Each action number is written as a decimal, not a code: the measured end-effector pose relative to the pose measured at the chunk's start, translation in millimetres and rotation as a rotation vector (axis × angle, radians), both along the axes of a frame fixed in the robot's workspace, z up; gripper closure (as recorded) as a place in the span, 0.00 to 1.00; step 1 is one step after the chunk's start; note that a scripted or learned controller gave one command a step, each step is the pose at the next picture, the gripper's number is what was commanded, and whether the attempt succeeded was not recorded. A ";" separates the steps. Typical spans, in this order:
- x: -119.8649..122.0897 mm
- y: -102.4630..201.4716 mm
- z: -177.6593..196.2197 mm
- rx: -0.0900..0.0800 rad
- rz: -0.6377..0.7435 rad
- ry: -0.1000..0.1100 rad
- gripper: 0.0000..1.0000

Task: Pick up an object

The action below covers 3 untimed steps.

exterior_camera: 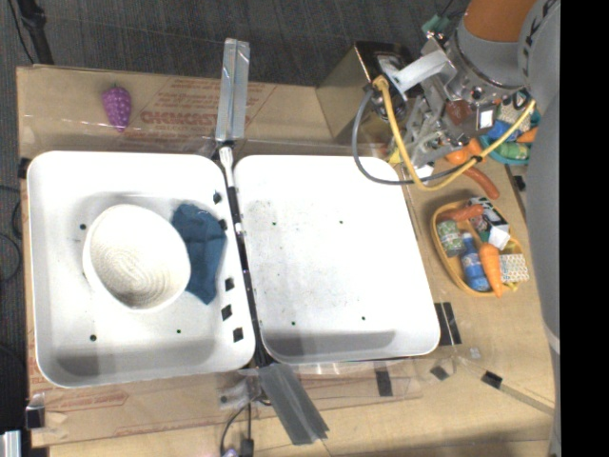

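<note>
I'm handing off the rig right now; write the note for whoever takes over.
Claw: parked off the top-right corner of the right bin, above the bench; nothing seen in its grip.
Left bin: white bowl-like object with blue cloth touching its right side.
Off the bins: small basket of items at right, purple object on the cardboard at top left.
Done: no pick yet.
Left: reach to the left bin and pick one object.

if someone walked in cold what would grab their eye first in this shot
Probably the round white woven hat-like object in the left white bin, with a crumpled dark blue cloth touching its right side. Next, the tangle of coloured wires and parts at the arm's wrist in the upper right, past the bins, and below it a small basket of bright toy items on the bench.
</note>
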<state>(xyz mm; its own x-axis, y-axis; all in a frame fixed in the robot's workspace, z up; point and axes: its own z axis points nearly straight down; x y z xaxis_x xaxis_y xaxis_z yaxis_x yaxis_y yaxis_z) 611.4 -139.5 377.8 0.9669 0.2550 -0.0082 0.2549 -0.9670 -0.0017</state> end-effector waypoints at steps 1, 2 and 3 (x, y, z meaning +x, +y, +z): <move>3.8 73.1 62.6 -0.002 -0.052 -0.006 1.00; 3.8 73.3 62.7 -0.002 -0.052 -0.007 0.00; -25.9 22.6 62.3 -0.002 -0.050 -0.002 0.00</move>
